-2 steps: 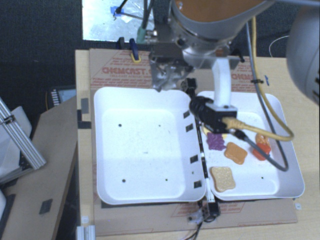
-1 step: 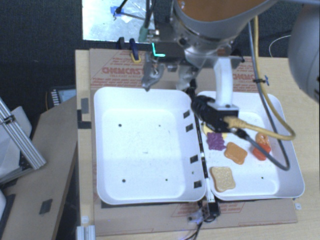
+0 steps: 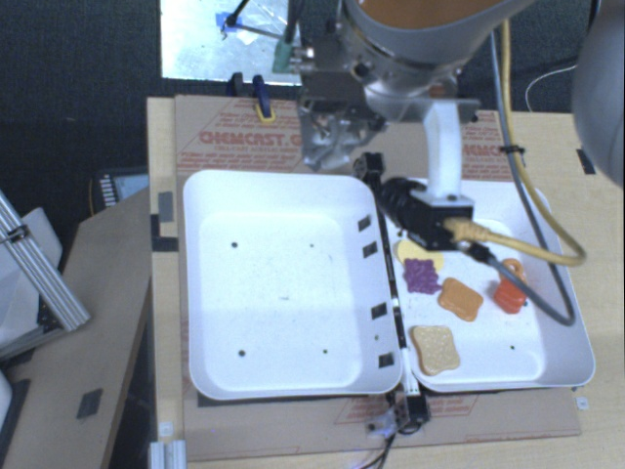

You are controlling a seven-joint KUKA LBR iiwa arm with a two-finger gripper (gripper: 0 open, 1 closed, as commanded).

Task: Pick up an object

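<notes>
Two shallow white bins of smooth moulded plastic with rounded corners are seen side by side on a brown cardboard sheet [image 3: 244,135] printed in red. The left bin [image 3: 283,360] shows a bare floor, faintly speckled and marked by a few small dark dots, so wide open room is offered there. The seam between the bins is lined with small dark clips.

The right bin [image 3: 557,355] holds the objects, gathered in its middle. A slice of toast [image 3: 436,349], tan with a darker crust and a rounded top, lies toward 6 o'clock, close to the seam. A purple, knobbly bunch of grapes [image 3: 422,277] lies at 12 o'clock from the toast, with a flat pale yellow piece [image 3: 418,253] touching it at its 12 o'clock side. An orange, rounded block [image 3: 461,299] sits just at 4 o'clock of the grapes. A red-orange piece [image 3: 510,296] with a ring-like top rests toward 3 o'clock, beside a grey cable. Free floor is left along the bin's 5 o'clock corner.

The arm [image 3: 420,18], grey metal with an orange band, is seen at 12 o'clock. A white upright part carries a black head [image 3: 425,213] at the bin's 11 o'clock corner, just above the yellow piece; whether the gripper is wide or narrow cannot be told. A yellow hose [image 3: 547,233] loops over the bin.
</notes>
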